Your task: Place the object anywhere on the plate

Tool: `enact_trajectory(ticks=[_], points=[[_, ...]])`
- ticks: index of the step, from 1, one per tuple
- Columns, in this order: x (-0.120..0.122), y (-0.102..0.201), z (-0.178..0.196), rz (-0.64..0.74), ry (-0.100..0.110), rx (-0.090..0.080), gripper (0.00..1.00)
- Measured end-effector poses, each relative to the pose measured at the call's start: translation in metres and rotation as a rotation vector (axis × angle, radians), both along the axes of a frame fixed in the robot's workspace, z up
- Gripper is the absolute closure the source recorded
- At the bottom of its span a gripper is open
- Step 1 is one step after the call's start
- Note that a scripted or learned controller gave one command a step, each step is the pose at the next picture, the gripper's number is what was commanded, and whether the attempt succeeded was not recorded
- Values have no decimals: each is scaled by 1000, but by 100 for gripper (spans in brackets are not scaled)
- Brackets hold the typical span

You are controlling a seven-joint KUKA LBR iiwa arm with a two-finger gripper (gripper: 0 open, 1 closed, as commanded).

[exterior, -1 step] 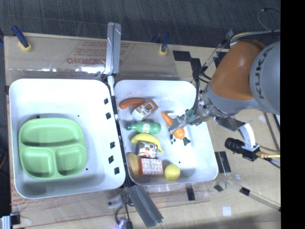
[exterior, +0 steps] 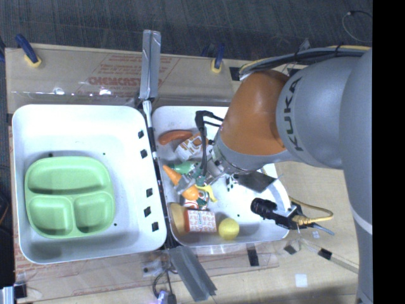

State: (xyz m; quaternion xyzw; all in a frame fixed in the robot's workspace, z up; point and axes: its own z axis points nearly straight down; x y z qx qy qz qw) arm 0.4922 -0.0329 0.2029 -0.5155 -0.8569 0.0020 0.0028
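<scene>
Toy pile point(exterior: 190, 192) beneath end effector point(exterior: 204, 170)

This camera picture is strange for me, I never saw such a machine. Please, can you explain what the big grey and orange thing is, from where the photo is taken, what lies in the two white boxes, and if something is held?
The big grey and orange shape is a robot arm, reaching in from the right. One fixed camera looks down at a slant on a bench carrying two shallow white bins.

The left white bin holds a light green plastic plate with three compartments, where an object should be placed.

The right white bin holds a pile of small toy foods: a reddish-brown sausage, an orange carrot, a small bottle with a red and white label and a yellow lemon-like ball.

The arm's gripper hangs over this pile. The arm hides much of it, so I cannot tell whether anything is held.
</scene>
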Motion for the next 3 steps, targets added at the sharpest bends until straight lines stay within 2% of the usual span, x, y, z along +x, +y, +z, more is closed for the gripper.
enact_trajectory(ticks=[1, 2, 3], points=[[1, -11, -13, 120, 2, 2, 100], [19, 68, -8, 291, -3, 1, 100], [37, 186, -25, 258, -1, 0, 100]])
